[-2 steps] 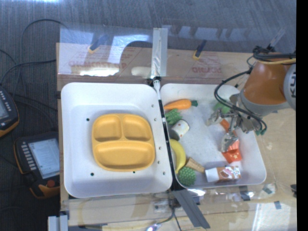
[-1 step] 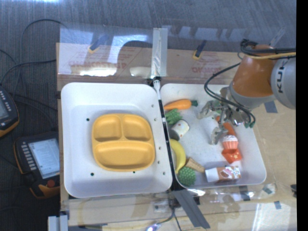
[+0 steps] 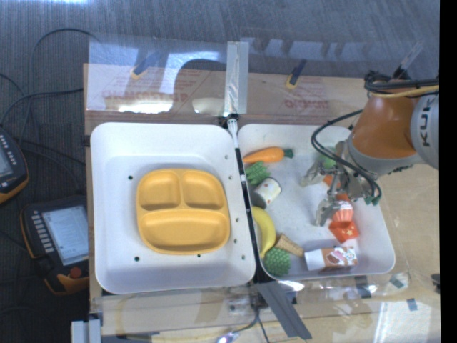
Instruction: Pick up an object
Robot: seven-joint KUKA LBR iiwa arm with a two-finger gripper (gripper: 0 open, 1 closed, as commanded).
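Observation:
My gripper [image 3: 319,194] hangs low over the right bin [image 3: 378,259], near its right side, below the orange wrist band. It is open, with its two grey fingers spread apart above the bin floor. A red and orange toy [image 3: 344,224] lies just right of the lower finger, touching or nearly touching it. Nothing shows between the fingers. A small green piece [image 3: 328,164] peeks out beside the wrist.
The right bin also holds a carrot [image 3: 263,155], a green vegetable [image 3: 256,173], a white cylinder [image 3: 267,189], a banana [image 3: 263,229], a green cone-shaped toy [image 3: 280,257] and a packet [image 3: 332,257]. In the left bin [image 3: 114,156] lies a yellow divided plate [image 3: 183,210].

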